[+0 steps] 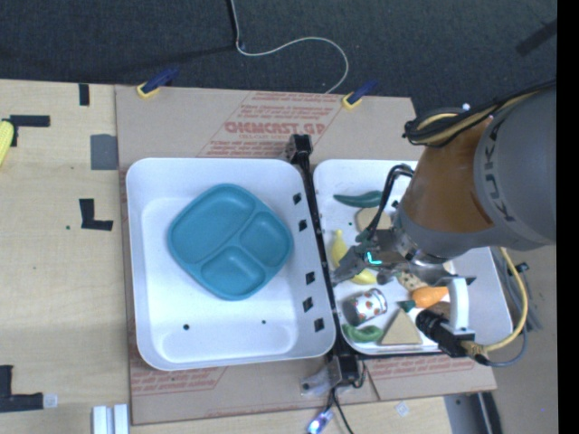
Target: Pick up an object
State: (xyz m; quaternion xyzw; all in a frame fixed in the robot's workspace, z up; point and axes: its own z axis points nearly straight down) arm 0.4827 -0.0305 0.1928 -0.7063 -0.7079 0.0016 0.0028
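A: Right, the arm [479, 183] is down over the right bin [507, 310], wrist low, the gripper [373, 265] in among the clutter near the divider.

B: Has it got anything?

A: I can't tell. The wrist blocks most of it, so whether the fingers are open or closed is anyone's guess from here.

B: What's on offer in there?

A: A small heap. A yellow piece [341, 245] at about nine o'clock from the gripper, a green pepper-like thing [358, 198] up at twelve, an orange carrot-like piece [430, 295] at four, a red and white round thing [366, 306] down at six. All packed close together, some touching.

B: And the left bin [149, 242]?

A: Just a blue divided plate [232, 240], well apart from the action.

B: So what goes wrong?

A: Crowding, I'd say. Fingers could land on two things at once and squeeze one out sideways. Or clip the divider [310, 233] just beside them. A rounded piece could also roll away on contact.
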